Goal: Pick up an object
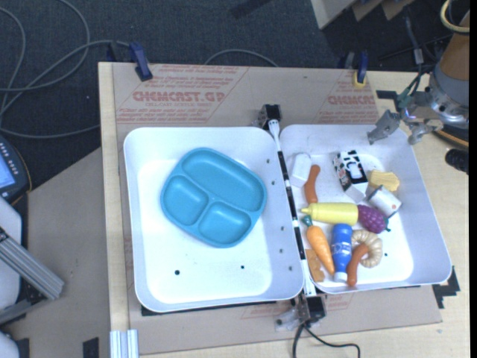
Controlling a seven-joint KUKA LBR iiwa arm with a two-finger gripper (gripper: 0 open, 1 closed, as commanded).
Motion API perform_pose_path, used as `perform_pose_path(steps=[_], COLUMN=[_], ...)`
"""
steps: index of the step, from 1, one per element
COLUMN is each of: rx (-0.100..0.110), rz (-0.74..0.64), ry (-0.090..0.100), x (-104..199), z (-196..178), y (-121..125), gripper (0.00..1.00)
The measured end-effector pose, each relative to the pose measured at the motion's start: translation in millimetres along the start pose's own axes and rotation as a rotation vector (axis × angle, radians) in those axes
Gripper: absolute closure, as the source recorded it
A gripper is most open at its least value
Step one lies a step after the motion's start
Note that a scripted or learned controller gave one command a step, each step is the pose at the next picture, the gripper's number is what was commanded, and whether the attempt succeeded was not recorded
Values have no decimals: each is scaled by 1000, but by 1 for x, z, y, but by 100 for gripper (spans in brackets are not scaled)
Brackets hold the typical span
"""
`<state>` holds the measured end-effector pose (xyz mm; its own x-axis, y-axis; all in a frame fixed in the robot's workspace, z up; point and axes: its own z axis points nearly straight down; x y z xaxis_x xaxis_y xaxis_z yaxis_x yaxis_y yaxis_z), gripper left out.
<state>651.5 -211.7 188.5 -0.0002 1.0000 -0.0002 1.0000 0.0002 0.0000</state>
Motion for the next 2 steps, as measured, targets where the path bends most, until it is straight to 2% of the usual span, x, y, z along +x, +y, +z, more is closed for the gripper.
perform_pose_path(steps=[1,2], rx=[7,-3], rz=[-5,-3], ry=[4,-1], x=[59,55], z=[110,92], y=[14,16], gripper=[0,100])
